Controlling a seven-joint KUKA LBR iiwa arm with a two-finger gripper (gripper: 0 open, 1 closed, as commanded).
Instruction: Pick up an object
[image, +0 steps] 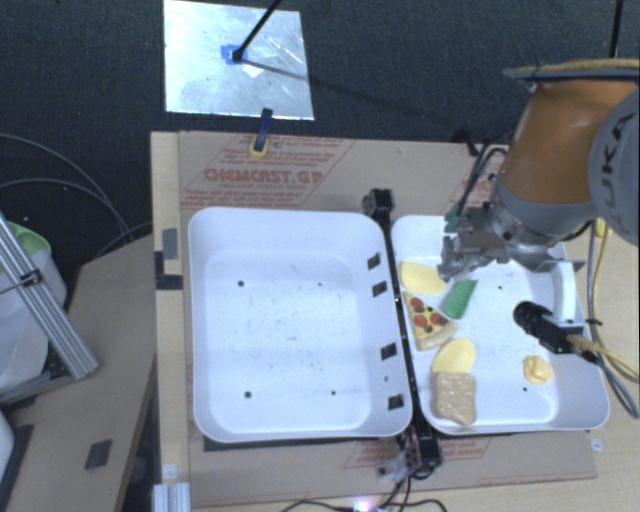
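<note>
Hovering low over the right bin (580, 405), my gripper (457, 268) points down at the toy food; whether my fingers are wide or narrow, I cannot tell. A green piece (460, 297) lies just under them, likely my target. Yellow slice (421, 277) just left, pizza (429, 321) below. Left bin (215, 240) well apart.

The bench (300, 165) has a tan cardboard-like top printed with red lettering. 2 shallow white bins sit directly on it, side by side and touching along a black-clipped seam: the left bin (205, 330) and the right bin (575, 405). A blue-and-yellow clamp (262, 133) grips the bench's far edge.
</note>
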